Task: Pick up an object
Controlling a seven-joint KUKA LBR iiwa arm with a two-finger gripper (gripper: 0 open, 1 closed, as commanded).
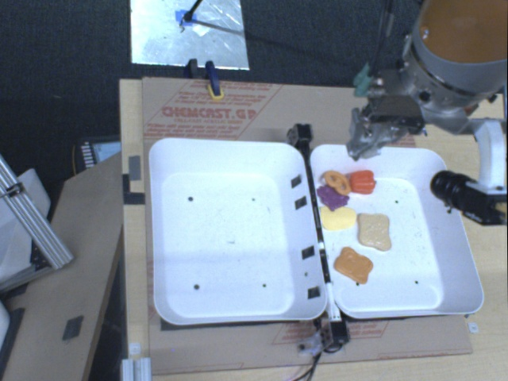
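two white bins side by side on a brown board (238, 105) over the bench. left bin (171, 213) shows bare white floor with a few dark dots. right bin (444, 284) holds all the toys, bunched toward its left half near the divider.

arm (460, 30) comes in at top right, grey body with an orange band, wrist above the right bin's back edge. gripper (367, 143) hangs just over the back rim, above the toys, touching none; can't tell from this angle if it's wide or narrow, nothing seen in it.

toys, biggest first: beige bread slice (374, 232), flat, mid bin. orange-brown piece (353, 265), lumpy, nearest the front. pale yellow piece (338, 218), rounded, just left of the bread. purple piece (332, 198), jagged, touching the yellow one's top. red pepper (362, 182), shiny, near the back. orange pretzel (336, 182), looped, just left of the pepper, over the purple piece.

silver sheet (189, 21) lies on the dark floor at top left.
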